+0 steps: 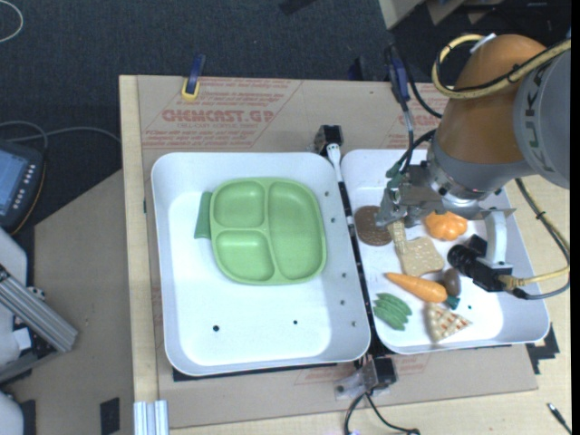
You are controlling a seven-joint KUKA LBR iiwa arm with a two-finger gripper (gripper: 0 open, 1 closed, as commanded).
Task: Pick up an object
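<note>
A: Well, what could it pick up?

B: The toy food in the right bin (535,320). A glossy orange carrot (417,285), tapered, lies near the middle. Just above it is a pale, speckled cracker (420,256), roughly square. A flat brown disc, a cookie (369,226), sits by the bin's left wall. A round orange fruit (445,226) lies to the right of the cracker. Low in the bin are bumpy green peas (392,309) and a triangular pizza slice (447,320) with red dots.

A: And the gripper?

B: The gripper (396,208) is low over the bin's upper part, just above the cookie and cracker. I cannot tell whether it is spread or closed, and nothing shows in it. The arm (489,98) comes in from the right, its smooth orange band bulging above a grey wrist, with yellow and black cables looped around it.

A: The other bin?

B: The left bin (181,324) is white and shallow, with rounded corners. It holds a matte green plate (268,229) with three sections.

A: Any writing?

B: Red print on the brown board (145,125) under the bins reads "CHEMCAST", then letters I can't make out.
</note>
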